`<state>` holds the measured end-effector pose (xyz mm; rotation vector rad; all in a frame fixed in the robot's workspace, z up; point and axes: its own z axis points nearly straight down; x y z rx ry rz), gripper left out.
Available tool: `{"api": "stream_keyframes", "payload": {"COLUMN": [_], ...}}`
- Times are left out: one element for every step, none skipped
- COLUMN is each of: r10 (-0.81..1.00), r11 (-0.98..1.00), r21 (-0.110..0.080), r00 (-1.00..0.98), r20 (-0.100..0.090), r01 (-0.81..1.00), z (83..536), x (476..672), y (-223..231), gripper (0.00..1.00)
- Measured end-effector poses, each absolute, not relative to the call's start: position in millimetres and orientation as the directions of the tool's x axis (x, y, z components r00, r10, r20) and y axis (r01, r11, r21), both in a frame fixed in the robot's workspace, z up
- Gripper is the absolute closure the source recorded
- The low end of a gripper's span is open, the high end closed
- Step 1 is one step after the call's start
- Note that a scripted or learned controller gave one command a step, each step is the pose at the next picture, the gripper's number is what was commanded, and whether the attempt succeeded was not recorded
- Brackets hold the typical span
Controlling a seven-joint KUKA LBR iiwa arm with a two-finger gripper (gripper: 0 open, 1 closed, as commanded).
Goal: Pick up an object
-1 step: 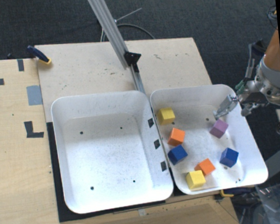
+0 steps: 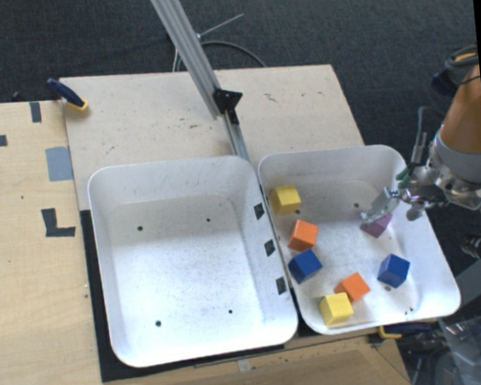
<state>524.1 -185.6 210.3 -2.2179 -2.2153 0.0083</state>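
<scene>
**Supervisor:** Where are you with the pick?

**Operator:** I have the gripper (image 2: 385, 206) low over the right bin (image 2: 429, 296), near its far right side. It sits right at a small purple block (image 2: 375, 225). From my feed the block looks to be at the fingertips, perhaps between them, but I cannot tell whether the fingers are apart or closed on it; they are too small and blurred.

**Supervisor:** So no lift yet?

**Operator:** I judge not. The purple block appears down near the bin floor, so I would call this the grasp stage, with the lift not yet done.

**Supervisor:** What else is in there?

**Operator:** Six more blocks in the same bin: a yellow cube (image 2: 287, 197) towards the back left, an orange cube (image 2: 304, 234) below it, a blue cube (image 2: 305, 265) just beside that, then another orange block (image 2: 353, 287) and another yellow block (image 2: 336, 307) close together at the front, and a second blue cube (image 2: 393, 270) near the purple one. The left bin (image 2: 105, 202) on the bench (image 2: 154, 102) holds no blocks I can see.

**Supervisor:** What's left?

**Operator:** Confirm a firm hold, then raise the block clear of the bin.
</scene>
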Motion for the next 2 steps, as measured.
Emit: {"api": "stream_keyframes", "payload": {"r10": [1.000, 1.000], "r11": [0.004, -0.006], "r21": [-0.007, -0.007], "r00": [-0.004, 0.006], "r20": [0.002, -0.002], "r01": [1.000, 1.000], "z": [97, 91], "x": [566.0, 503.6], "y": [-139, -188], "gripper": [0.00, 0.00]}}
